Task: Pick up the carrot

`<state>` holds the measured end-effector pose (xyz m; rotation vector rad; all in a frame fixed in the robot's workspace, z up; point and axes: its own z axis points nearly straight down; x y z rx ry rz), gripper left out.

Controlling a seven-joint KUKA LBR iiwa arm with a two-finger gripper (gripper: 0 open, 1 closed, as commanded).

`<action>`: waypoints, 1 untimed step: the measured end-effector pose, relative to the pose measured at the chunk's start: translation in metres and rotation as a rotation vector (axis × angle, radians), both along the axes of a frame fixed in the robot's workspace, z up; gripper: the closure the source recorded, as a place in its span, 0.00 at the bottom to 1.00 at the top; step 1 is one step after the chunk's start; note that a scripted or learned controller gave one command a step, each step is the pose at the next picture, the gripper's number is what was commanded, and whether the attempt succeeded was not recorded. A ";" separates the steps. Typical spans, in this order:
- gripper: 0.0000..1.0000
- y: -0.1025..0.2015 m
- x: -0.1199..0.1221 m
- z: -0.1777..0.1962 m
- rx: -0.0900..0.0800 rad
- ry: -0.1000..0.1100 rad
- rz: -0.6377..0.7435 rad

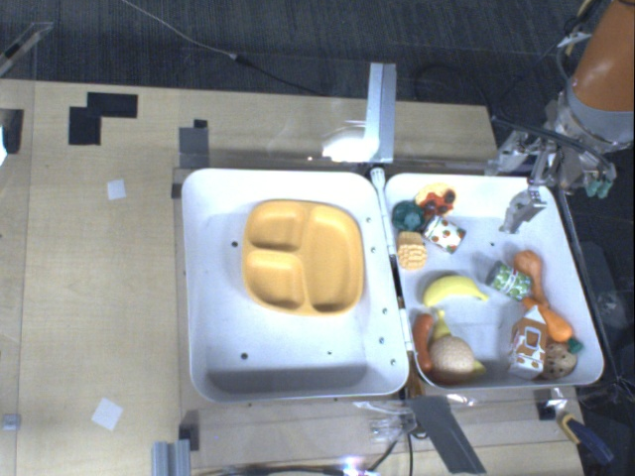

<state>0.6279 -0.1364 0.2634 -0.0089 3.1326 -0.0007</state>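
- A pale wooden bench point(89, 296) fills the left side, with black square markings near its far edge and small pale tags on its surface.
- The left white bin point(213, 365) holds a yellow three-compartment plate point(303, 256), lying flat toward the bin's far half.
- A grey upright post point(381, 112) stands behind the seam where the two bins meet.
- The right white bin point(585, 365) is crowded with toy food. Along its left wall, far to near: a dark teal item point(406, 214), a ridged tan piece point(412, 254), and the carrot point(424, 333), a short orange-red piece lying lengthwise against the wall near the front corner.
- Just right of the carrot and touching it rests a brown, rounded item point(452, 356), with a banana point(454, 289) beyond it mid-bin.
- Toward the far wall lie a cluster of red and dark berries point(437, 200) and a small spotted white box point(445, 234).
- Further right lie a green-and-white item point(511, 283), an orange drumstick-like piece point(541, 291), a small carton point(529, 343) and a brown cookie point(561, 360) in the front right corner.
- The gripper point(520, 211) hangs over the bin's far right part, well apart from the carrot; whether its fingers are apart or together cannot be told, and nothing is seen between them.
- The arm point(605, 67), orange-banded, enters at the upper right.
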 end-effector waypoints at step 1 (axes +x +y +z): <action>0.00 -0.024 -0.046 -0.066 0.001 0.003 -0.163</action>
